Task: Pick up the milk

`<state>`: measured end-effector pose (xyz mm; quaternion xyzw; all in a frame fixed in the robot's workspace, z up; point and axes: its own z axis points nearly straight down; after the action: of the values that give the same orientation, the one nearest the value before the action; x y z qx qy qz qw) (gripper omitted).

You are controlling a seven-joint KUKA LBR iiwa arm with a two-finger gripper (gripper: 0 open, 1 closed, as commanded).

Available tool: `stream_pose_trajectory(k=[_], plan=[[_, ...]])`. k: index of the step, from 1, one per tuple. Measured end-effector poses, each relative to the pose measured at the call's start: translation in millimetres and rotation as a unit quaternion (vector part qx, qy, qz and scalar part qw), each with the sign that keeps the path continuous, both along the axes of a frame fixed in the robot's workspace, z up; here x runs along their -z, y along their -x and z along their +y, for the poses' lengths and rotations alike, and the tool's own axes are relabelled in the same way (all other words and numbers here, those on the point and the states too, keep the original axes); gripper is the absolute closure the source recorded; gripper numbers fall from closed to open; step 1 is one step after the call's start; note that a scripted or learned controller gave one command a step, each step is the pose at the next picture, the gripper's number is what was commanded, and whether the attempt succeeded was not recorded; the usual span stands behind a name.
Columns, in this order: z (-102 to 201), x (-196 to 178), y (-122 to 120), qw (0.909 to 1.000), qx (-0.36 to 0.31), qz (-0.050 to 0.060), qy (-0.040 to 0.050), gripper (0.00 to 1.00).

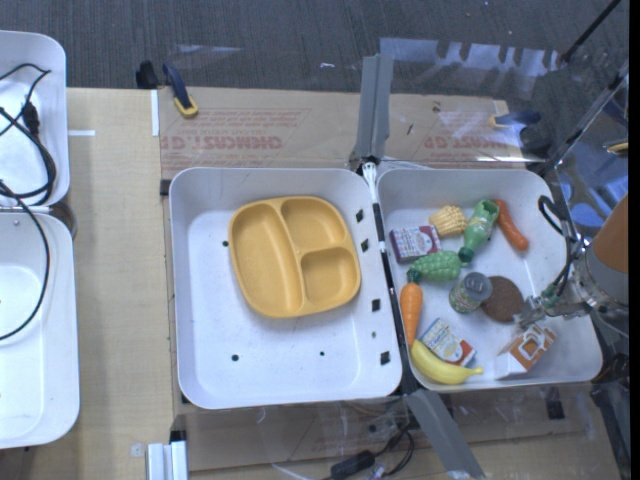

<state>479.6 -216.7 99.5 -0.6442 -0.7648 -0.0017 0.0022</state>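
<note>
Milk (530, 348): small orange and white carton, front right corner of the right bin (570, 368).
Gripper (535, 308): just above the carton, beside a brown disc (500, 298).
Jaws: can't tell.
Left bin (200, 318): yellow divided plate (295, 255).

A yellow divided plate (295, 255) lies in the left bin (195, 368). The right bin (440, 183) holds a banana (440, 366), carrot (411, 308), corn (449, 219), green bottle (478, 228) and can (469, 292).
</note>
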Motion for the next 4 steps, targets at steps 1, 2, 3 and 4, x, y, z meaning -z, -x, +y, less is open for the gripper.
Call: stream_pose_trajectory(k=[1,2,3,4], plan=[[0,0,1,1.0,0.0,0.001,-0.0002,0.0],[8,8,2,0.9973,0.074,0.0,0.0025,0.0],[19,9,2,0.9996,0.028,0.0,0.0026,0.0],[5,8,2,0.9999,-0.017,0.0,0.003,0.0]])
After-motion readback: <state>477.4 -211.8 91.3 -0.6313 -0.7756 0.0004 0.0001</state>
